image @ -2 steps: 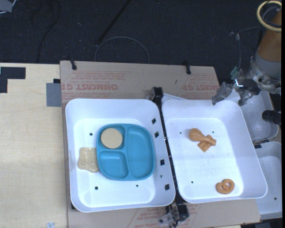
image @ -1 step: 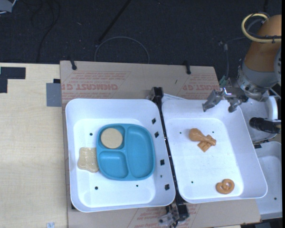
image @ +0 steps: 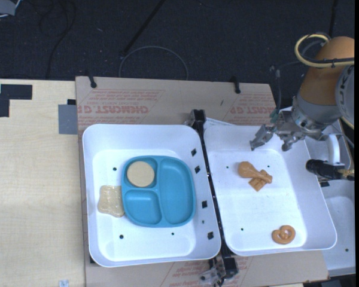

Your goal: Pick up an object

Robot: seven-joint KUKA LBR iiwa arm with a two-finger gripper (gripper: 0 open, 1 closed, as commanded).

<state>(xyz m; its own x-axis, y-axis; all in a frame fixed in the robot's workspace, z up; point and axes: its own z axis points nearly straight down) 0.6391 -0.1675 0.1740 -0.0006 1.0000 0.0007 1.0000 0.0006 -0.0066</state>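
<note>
camera: fixed overhead | tilt: slanted downward | covers: both bins (image: 96, 160) | arm (image: 323, 82) side: right

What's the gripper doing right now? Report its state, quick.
Gripper: open, holding nothing, above the far end of the right bin, apart from the chicken drumstick.

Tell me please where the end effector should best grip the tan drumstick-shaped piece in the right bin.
Probably at the narrow middle of the drumstick piece, coming straight down from above. It lies flat on the right bin floor, apart from the walls, so fingers can likely close across its thin waist.
</note>
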